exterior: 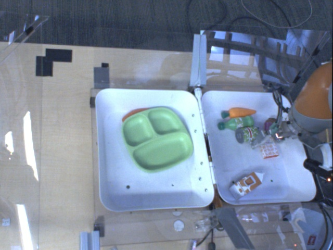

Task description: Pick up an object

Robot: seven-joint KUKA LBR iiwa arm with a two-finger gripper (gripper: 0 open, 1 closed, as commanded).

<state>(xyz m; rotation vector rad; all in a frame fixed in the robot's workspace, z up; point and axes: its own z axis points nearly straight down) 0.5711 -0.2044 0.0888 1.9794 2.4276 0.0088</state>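
The right bin [296, 191] holds an orange carrot [242, 112], a green bottle [237, 123], a small can [247, 134], a purple object [270, 124], a flat red-and-white packet [269, 150] and a brown-and-white carton [246, 185]. My gripper [279, 131] reaches in from the right, below the orange band of the arm [315, 100]. It hangs over the bin's right part, just right of the can and beside the purple object. Its tip is small and dark, partly hidden by the wrist.
The left bin [112, 186] carries a green divided plate [157, 138] with an orange thing [136, 112] peeking out from under its far left edge. A metal frame [250, 51] stands behind the right bin. Cables lie on the floor beyond.
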